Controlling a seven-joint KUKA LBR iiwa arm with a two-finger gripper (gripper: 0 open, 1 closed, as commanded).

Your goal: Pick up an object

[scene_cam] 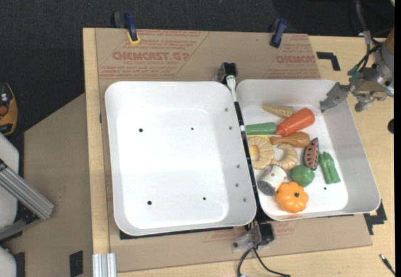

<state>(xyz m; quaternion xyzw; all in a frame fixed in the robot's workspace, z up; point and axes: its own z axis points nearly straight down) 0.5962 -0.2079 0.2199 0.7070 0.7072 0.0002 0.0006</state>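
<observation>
The right bin (351, 144) holds several toy foods. An orange carrot (294, 121) with a green top lies near its middle, and a pale yellow piece (277, 109) sits above it. Below are a brown drumstick (292, 140), a beige pretzel (267, 152), a watermelon slice (311, 153), a green pod (329, 168), a green ball (302, 175), a small can (271, 180) and an orange pumpkin (292, 197). My gripper (346, 100) hangs over the bin's upper right corner, open, with nothing between its fingers. It is to the right of the carrot.
The left bin (169, 150) lies beside the right one, with a black hinge strip (241, 138) between them. Both rest on a wooden board (188, 50) held by blue clamps (131, 28) at the far edge. Cables trail at the front (257, 247).
</observation>
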